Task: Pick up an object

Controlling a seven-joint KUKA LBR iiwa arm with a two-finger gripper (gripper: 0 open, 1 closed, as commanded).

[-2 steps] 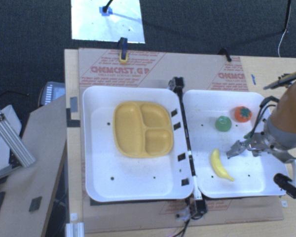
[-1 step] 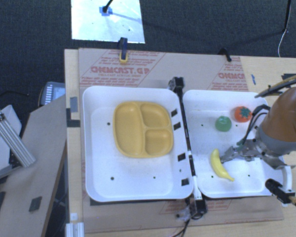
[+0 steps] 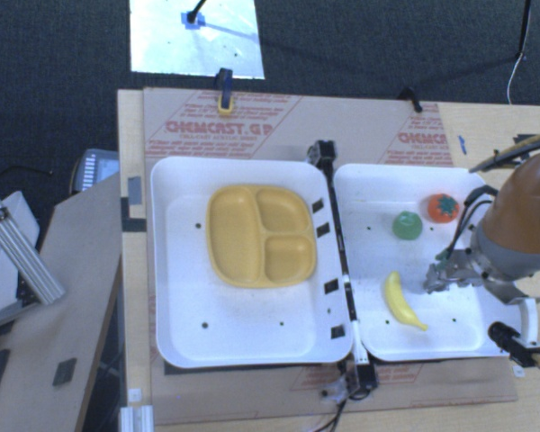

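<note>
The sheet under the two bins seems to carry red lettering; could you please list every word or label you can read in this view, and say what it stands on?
"CHEMCAST GP": red print on the brown sheet behind the left bin.
"CHEMCAST": the same red print, slanted and partly cut off, on that sheet behind the right bin.
Faint red print along the sheet's front edge: too blurred to read.

Glossy plastic banana (image 3: 403, 301), smooth matt yellow tray (image 3: 259, 235); white plastic bins (image 3: 175, 268)
</note>
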